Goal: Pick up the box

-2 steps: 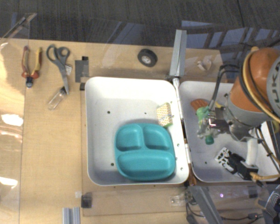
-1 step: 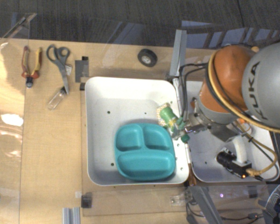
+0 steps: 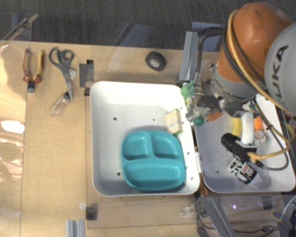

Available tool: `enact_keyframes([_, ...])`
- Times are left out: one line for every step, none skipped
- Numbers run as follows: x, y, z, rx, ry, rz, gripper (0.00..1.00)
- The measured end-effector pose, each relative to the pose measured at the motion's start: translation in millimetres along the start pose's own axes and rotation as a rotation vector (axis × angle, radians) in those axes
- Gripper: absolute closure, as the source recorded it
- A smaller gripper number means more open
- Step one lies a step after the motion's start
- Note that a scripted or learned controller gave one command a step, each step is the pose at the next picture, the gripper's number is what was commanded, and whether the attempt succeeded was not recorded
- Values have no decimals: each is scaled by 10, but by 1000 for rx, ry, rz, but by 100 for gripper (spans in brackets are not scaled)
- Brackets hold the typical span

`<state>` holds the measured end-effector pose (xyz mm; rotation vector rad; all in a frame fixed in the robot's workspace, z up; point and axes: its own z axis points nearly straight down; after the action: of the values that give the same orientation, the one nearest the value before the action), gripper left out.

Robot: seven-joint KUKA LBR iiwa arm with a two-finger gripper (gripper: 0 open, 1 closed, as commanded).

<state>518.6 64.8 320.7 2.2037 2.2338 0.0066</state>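
A small yellowish box [image 3: 173, 121] with a dotted pattern lies in the left bin [image 3: 108, 132], against its right wall and just above the teal tray. My gripper [image 3: 192, 105] hangs over the divide between the two bins, right beside the box on its right. The box looks to be next to the gripper rather than inside it. The grey and orange wrist [image 3: 246, 43] covers the top of the right bin [image 3: 212, 172].
A teal divided tray [image 3: 153, 159] fills the lower middle of the left bin. The right bin holds an orange piece [image 3: 214, 116], a yellow-white item [image 3: 246, 125] and a black-and-white printed packet [image 3: 242, 169]. Scissors [image 3: 64, 65], pliers [image 3: 32, 68] and a tape roll [image 3: 156, 60] lie on the bench.
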Motion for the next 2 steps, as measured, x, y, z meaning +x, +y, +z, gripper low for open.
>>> enact_keyframes([236,-227,1316,3,1,-233,100])
enact_keyframes([-945,-145,1360,1,0,-309,100])
